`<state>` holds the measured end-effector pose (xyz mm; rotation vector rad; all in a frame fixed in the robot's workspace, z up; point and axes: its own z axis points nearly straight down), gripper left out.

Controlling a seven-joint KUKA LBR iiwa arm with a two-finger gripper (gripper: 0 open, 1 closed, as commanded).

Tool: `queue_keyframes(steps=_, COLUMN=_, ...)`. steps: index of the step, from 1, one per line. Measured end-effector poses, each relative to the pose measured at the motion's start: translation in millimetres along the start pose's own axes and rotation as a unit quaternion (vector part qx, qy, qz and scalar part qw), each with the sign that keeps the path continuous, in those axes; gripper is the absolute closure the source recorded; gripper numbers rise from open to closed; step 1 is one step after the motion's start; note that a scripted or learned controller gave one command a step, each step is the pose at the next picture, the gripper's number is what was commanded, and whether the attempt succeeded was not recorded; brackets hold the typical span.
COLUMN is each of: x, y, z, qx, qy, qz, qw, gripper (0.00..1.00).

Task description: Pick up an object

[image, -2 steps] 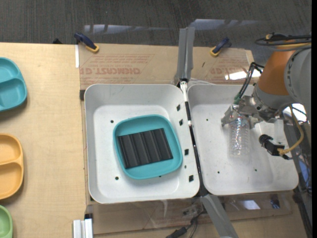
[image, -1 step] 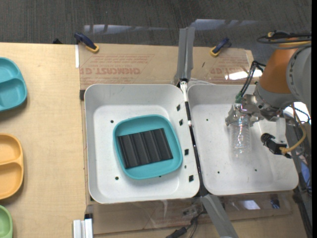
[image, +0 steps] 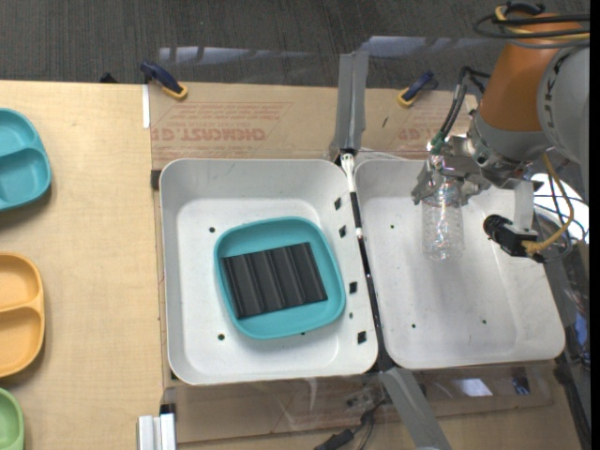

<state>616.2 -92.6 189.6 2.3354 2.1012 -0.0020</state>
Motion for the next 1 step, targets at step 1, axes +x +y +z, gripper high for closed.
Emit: queue_keyframes(steps=1, x=-20.1, y=-4.3, z=2.2, qx=0.001, qy=0.000, qz=0.005, qw=1.0000, gripper=1.00)
